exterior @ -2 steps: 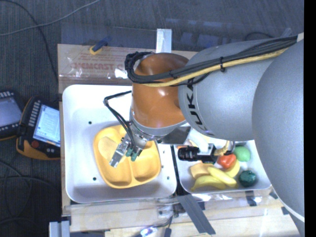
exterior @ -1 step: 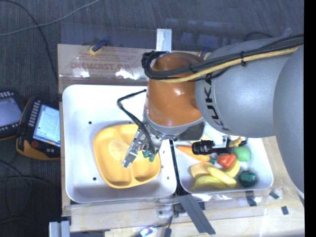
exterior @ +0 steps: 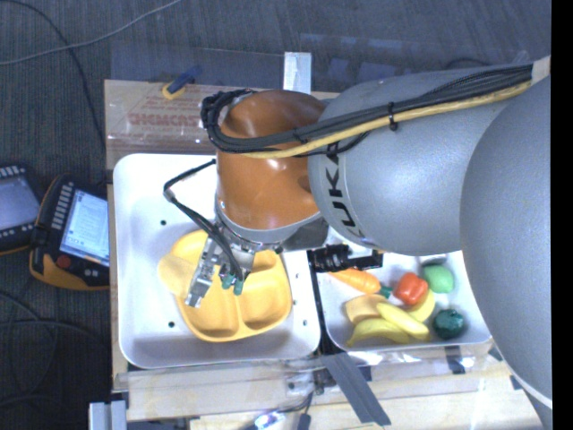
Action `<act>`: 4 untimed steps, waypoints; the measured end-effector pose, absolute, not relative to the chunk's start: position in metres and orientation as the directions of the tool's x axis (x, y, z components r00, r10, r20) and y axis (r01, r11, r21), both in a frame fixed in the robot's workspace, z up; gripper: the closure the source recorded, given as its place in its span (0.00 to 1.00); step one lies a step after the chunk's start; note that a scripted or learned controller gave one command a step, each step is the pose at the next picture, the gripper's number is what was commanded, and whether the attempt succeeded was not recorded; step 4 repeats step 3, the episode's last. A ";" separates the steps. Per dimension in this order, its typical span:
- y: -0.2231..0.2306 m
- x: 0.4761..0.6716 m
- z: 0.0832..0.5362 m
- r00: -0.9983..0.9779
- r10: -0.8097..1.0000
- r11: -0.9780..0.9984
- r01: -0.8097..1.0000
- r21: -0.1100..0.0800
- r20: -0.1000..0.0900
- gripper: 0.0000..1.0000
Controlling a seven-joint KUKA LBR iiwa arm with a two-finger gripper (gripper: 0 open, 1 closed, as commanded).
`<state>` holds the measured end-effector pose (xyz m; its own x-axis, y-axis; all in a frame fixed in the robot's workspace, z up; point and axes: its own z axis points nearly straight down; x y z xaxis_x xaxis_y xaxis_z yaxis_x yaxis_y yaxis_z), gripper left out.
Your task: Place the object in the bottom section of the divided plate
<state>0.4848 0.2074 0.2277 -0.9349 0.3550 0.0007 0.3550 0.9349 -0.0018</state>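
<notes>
Currently the hand (exterior: 213, 280) hangs over the yellow divided plate (exterior: 264, 303) in the left bin (exterior: 134, 240), lower centre of frame; can't tell its state or whether it carries anything. One plate. Right bin (exterior: 466, 337): one carrot (exterior: 358, 280), one tomato (exterior: 411, 288), two bananas (exterior: 394, 321), one lime (exterior: 439, 278), one dark green piece (exterior: 448, 322). Probably light, stiff, slick plastic; grab across the narrow middle

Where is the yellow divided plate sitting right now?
In the camera view, the yellow divided plate lies in the left white bin, toward its lower middle, directly beneath the gripper. The toy fruit sits apart in the right bin.
</notes>
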 end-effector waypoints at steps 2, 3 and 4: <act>0.217 0.484 0.225 -0.993 0.119 0.993 0.119 -0.002 0.002 1.00; 0.234 0.484 0.246 -0.965 0.263 0.965 0.263 -0.001 0.002 1.00; 0.234 0.484 0.246 -0.965 0.263 0.965 0.263 -0.001 0.002 1.00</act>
